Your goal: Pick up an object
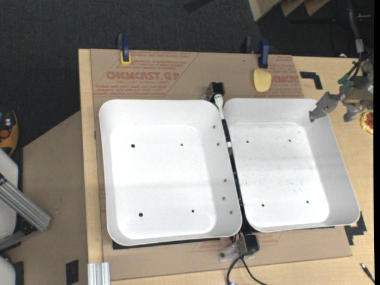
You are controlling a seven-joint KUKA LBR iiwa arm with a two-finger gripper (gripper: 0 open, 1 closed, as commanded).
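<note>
- "CHEMCAST GP" in red letters, printed on the brown protective sheet (178,70) lying over the bench behind the left bin (113,159); last letters partly hard to read
- a line of smaller red print right under it on the same sheet, too small to read
- same red print repeated on the sheet behind the right bin (341,165), near the yellow object (262,80); letters there cut off and unreadable
- faint red print also on the sheet's front strip below the bins, unreadable
- no readable text on either bin
</note>
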